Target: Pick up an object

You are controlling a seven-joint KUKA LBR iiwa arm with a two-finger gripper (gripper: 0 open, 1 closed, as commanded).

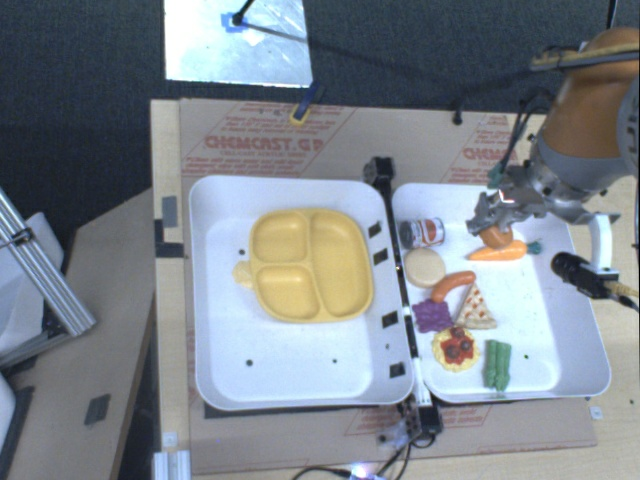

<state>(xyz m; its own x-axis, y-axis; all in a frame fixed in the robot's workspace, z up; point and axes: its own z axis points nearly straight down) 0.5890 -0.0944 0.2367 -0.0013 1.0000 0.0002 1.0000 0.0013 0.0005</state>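
Observation:
My gripper (494, 216) hangs over the upper part of the right bin (575, 358), right above a small round orange piece (497, 236); whether it touches that piece I cannot tell. Just below lies an orange carrot (500, 253) with a teal tip. Left of these a small red-labelled can (423, 232) lies on its side. Further down are a beige round bun (424, 266), a sausage (453, 284), a pizza slice (478, 309), purple grapes (432, 315), a small round pizza (456, 349) and green beans (497, 363).
The left bin (215, 358) holds a yellow divided plate (305, 264). A black divider with clips (397, 268) runs between the bins. A black part with a white bracket (585, 271) juts in over the right bin's right side.

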